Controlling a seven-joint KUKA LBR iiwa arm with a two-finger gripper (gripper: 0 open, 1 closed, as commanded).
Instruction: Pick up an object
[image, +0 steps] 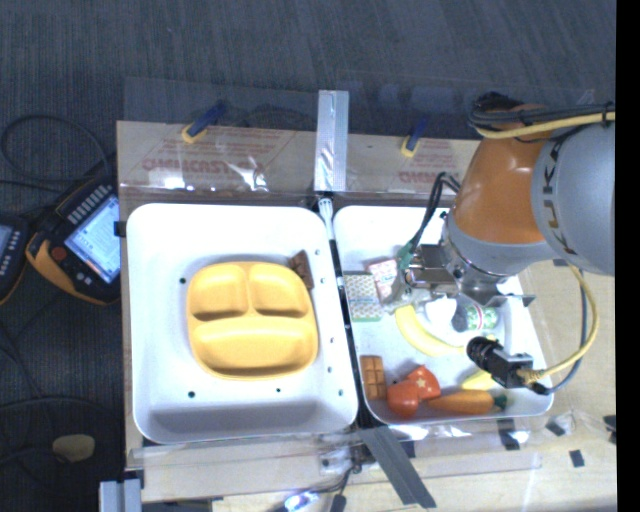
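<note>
Saw the gripper (428, 278) low in the right bin (350, 222), above a patterned packet (364, 296); could not tell whether spread or pressed together. Noted a banana (420, 332) just below it, then a brown bar (372, 375), a red toy vegetable (405, 393) and a carrot (466, 403) along the near wall. Found a yellow compartment tray (252, 318) in the left bin (150, 300).
</note>
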